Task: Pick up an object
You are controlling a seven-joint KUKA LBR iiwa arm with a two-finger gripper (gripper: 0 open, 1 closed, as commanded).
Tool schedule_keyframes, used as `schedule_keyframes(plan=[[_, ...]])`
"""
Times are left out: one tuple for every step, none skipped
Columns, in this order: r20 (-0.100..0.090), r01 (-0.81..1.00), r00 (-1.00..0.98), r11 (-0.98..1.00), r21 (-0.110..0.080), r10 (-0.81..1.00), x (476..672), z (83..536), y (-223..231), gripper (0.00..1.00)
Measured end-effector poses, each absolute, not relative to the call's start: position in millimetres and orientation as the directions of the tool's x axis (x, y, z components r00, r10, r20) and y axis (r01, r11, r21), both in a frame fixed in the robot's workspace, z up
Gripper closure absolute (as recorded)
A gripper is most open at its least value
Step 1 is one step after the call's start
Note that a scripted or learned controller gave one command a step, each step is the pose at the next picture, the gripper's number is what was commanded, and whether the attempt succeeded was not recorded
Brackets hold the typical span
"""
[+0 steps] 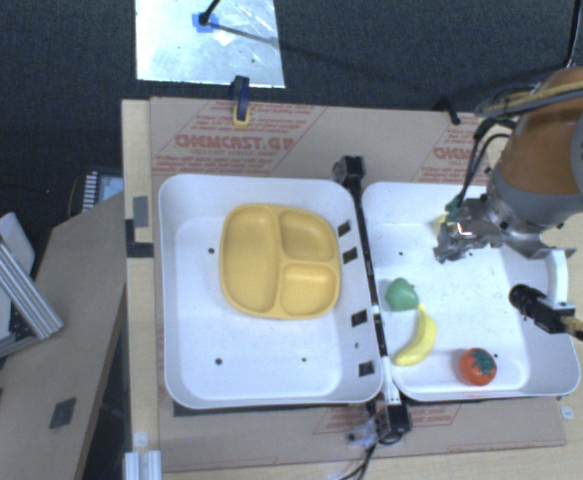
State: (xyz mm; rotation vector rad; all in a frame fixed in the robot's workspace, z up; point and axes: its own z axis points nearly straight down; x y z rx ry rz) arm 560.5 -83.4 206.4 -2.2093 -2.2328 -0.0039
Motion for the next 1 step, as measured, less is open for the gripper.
schedule_keyframes(plan=[[0.001,1.000,-0.010,0.010,0.002,1.000,560.8,212.9,-30.8,1.00]])
